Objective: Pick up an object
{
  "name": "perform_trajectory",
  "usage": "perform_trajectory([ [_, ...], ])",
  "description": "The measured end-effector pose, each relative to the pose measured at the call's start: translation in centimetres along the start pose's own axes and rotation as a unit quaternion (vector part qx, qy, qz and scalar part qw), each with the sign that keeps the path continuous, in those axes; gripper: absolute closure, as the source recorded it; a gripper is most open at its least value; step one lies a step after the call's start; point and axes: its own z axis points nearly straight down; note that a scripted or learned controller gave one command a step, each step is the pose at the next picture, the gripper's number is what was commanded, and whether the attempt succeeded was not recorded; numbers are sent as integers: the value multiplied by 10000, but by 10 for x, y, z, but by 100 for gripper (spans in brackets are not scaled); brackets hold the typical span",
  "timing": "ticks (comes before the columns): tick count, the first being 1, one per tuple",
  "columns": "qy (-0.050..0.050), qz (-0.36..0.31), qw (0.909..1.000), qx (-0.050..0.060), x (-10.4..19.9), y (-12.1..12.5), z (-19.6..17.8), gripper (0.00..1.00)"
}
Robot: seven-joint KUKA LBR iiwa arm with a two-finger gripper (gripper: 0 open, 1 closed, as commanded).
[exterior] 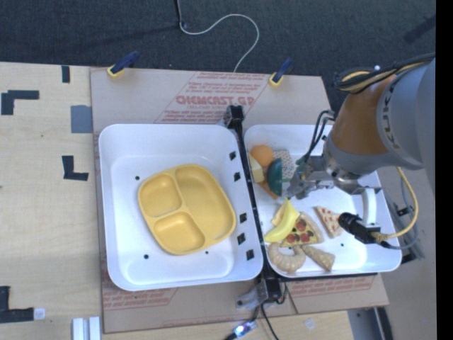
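**My claw hangs over the toy food**

My claw (301, 183) is low in the right bin (368, 261), right of the middle of the picture. My big grey arm (382, 129) with its orange band covers it from above, so I cannot tell how the claw is set. I see nothing held in it.

The things I could pick up sit in a little pile in this same bin. The closest one is the yellow banana (285, 222). It lies just below my claw and a bit to the left. It is long and curved, and its long side runs from upper right down to lower left. I think I should close across its thin side, not along it.

Just left of my claw are an orange ball (262, 154) and a dark green piece (274, 179). Lower down lie flat pizza slices (327, 220), bumpy with red dots, and a pale round ring (285, 259). They all look like smooth, hard plastic toys, packed close and touching.

The left bin (120, 190) holds a yellow tray (185, 207) with three dips. It is shiny, wide and flat, and well apart from my claw. Both bins sit on brown cardboard (205, 98) on the bench (35, 190).
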Motion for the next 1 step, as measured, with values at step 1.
perform_trajectory([
  [1,-7,3,10000,-13,-10,0,-56,100],
])
